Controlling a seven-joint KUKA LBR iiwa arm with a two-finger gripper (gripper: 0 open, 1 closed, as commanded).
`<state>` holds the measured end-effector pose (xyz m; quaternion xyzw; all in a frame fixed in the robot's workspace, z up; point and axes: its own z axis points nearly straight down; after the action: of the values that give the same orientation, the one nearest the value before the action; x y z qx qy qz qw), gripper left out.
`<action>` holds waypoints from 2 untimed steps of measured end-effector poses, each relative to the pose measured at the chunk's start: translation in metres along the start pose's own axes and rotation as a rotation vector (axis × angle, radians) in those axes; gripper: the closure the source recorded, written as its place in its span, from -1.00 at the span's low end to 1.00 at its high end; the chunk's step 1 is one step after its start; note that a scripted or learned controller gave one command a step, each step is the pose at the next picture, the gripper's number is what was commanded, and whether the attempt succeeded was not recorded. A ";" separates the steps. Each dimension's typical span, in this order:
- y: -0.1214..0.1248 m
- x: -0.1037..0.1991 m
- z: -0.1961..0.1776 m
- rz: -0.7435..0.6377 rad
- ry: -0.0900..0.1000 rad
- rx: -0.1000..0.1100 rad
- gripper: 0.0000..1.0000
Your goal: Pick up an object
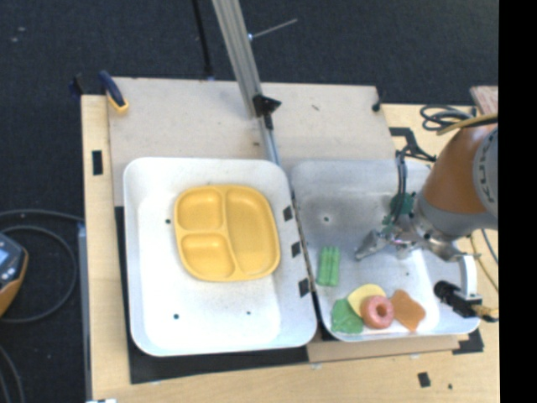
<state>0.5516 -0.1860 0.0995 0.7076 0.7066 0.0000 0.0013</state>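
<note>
Wooden bench sitting on dark carpet, two white bins side by side; gripper [379,243] hovering over right bin [344,187], can't tell claw state; risking closing on air since toys are clustering at near edge; pink donut [378,311] looking small, ring-shaped.

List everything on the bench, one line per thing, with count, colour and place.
Bins: two, white, side by side; left bin, right bin.
Divided plate: one, yellow, in the left bin.
Ridged block: one, light green, near the right bin's left wall.
Green lump: one, the right bin's near edge.
Yellow disc: one, behind the ring.
Ring: one, pink, beside the green lump.
Orange piece: one, right of the ring.
Arm: one, grey and orange, from the right.
Pincer: one, over the right bin.
</note>
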 end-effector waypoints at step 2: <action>0.002 0.008 -0.066 -0.005 0.000 -0.004 1.00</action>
<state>0.5534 -0.1779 0.1652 0.7059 0.7083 0.0014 0.0029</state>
